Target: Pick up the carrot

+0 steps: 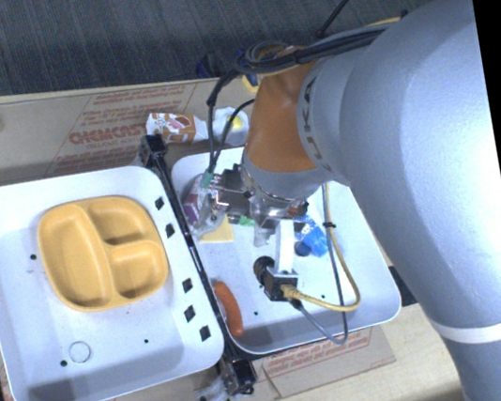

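The bulky grey arm (390, 124) leans over the right bin (380, 289), gripper (228, 198) near its left wall; open or closed, nobody could tell. The carrot (230, 309), a slim, smooth orange stick, lies against that wall, apart from the gripper. A glossy yellow divided plate (102, 250) sits in the left bin (12, 311); a small blue object (311, 242) lies close to the wrist.

An orange carrot (230, 309) below the grey gripper (222, 199), a blue object (312, 242) to its right, and a yellow plate (102, 251) in a white bin (32, 374) to its left.
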{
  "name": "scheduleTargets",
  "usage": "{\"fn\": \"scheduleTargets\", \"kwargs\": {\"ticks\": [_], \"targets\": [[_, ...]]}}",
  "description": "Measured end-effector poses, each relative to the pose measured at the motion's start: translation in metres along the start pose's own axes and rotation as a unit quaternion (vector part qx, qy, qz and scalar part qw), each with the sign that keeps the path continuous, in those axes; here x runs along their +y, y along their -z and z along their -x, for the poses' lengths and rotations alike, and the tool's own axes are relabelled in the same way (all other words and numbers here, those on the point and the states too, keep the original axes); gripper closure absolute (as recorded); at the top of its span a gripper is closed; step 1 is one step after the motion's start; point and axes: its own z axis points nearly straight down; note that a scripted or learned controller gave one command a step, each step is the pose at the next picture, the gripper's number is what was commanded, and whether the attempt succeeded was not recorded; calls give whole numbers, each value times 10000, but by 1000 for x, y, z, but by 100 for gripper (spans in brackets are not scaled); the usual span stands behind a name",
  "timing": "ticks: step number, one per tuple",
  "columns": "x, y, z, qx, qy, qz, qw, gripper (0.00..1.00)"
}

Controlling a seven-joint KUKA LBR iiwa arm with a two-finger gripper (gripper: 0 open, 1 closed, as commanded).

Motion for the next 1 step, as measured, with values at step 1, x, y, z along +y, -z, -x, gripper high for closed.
{"fn": "scheduleTargets", "kwargs": {"ticks": [1], "targets": [[0, 10, 0, -1, 29, -20, 10000, 100]]}}
